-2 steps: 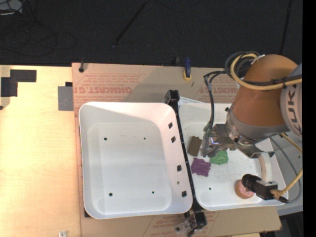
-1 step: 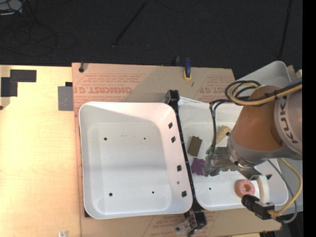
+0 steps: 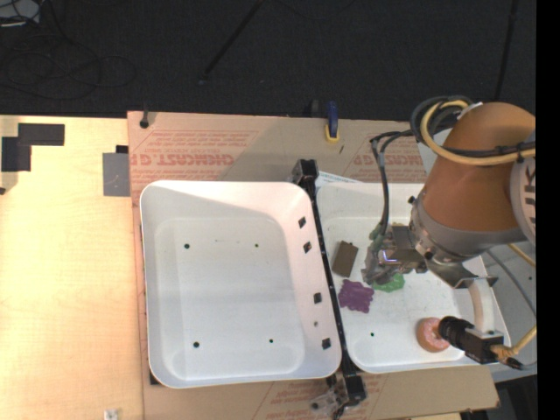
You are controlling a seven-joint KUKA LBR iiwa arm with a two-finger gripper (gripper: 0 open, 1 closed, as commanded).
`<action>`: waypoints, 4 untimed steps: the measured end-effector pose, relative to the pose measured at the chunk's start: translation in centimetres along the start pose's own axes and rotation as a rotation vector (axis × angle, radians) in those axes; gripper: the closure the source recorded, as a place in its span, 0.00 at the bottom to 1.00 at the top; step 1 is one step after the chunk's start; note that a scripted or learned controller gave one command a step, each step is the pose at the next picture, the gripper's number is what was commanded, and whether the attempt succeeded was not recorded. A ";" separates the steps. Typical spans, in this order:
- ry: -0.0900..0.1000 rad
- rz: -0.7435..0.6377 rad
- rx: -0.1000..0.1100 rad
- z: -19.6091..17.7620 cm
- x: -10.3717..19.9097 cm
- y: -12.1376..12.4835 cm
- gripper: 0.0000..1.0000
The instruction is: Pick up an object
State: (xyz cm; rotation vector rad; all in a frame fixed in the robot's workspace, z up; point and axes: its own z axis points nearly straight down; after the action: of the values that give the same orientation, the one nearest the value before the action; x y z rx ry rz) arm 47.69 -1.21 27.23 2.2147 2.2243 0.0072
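Observation:
My gripper (image 3: pixel 383 269) is down in the right bin (image 3: pixel 398 357), right over a green object (image 3: pixel 391 281) that peeks out beneath it. A purple crumpled object (image 3: pixel 355 295) lies just left of the gripper, and a brown block (image 3: pixel 346 257) sits a little farther up and left. A pink round object (image 3: pixel 430 334) rests near the bin's front right. The arm's orange band and grey wrist cover the bin's right part.
The left white bin (image 3: pixel 227 278) stands beside the right one, with a black divider rail (image 3: pixel 317 261) between them. Cardboard (image 3: pixel 201 151) lies under both bins, and a pale wooden bench (image 3: pixel 61 269) extends to the left.

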 end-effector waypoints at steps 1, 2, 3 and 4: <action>-0.002 0.011 0.014 5.2 -6.3 -0.3 1.00; 0.000 -0.002 0.002 -2.0 -1.6 1.4 1.00; -0.001 0.011 0.022 10.2 -7.2 -0.6 1.00; 0.001 -0.003 -0.005 -3.0 -1.8 0.1 1.00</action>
State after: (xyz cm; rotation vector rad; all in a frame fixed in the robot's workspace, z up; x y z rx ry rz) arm 47.77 -3.01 30.23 2.2091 2.2253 0.0143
